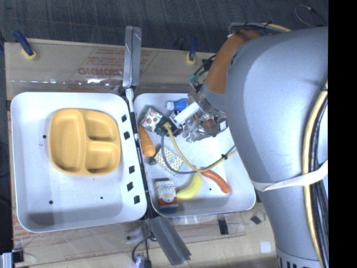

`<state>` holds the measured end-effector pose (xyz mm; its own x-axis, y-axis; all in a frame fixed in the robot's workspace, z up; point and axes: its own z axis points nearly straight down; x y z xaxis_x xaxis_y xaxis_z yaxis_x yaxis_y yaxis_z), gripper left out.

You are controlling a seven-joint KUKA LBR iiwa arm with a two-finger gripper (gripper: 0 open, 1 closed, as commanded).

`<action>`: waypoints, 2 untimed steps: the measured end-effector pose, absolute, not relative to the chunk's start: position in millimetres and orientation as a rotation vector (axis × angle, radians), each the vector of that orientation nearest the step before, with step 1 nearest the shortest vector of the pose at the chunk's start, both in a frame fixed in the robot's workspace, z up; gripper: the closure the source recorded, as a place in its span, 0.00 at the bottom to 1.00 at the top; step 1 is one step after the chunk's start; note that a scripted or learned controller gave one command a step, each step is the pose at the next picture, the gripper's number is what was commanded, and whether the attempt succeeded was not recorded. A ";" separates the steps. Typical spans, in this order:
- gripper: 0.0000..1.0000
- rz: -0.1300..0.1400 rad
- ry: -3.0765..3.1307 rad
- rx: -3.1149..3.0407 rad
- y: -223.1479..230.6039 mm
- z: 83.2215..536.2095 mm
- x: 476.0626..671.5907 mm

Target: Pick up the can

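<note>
Bench (pixel 72 66): light wood top with faint red print along the far strip, set against dark floor (pixel 111 4). Two shallow white bins sit directly on it, side by side and touching at the middle: left bin (pixel 28 205), right bin (pixel 240 197). A grey metal bar (pixel 132 54) runs over the far edge at the seam between them. Blue clamps grip the far edge: one at the left corner (pixel 25 44), one further right (pixel 192 50).

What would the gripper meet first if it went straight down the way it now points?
Probably the right bin's white floor beside the yellow cable; the gripper hangs over that patch, though depth is unclear.
</note>
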<state>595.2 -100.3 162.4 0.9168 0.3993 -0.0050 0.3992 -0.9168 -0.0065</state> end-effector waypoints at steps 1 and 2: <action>1.00 0.005 -0.346 -3.119 -148.2 228.3 561.3; 0.00 0.006 -0.347 -3.119 -147.6 228.1 561.4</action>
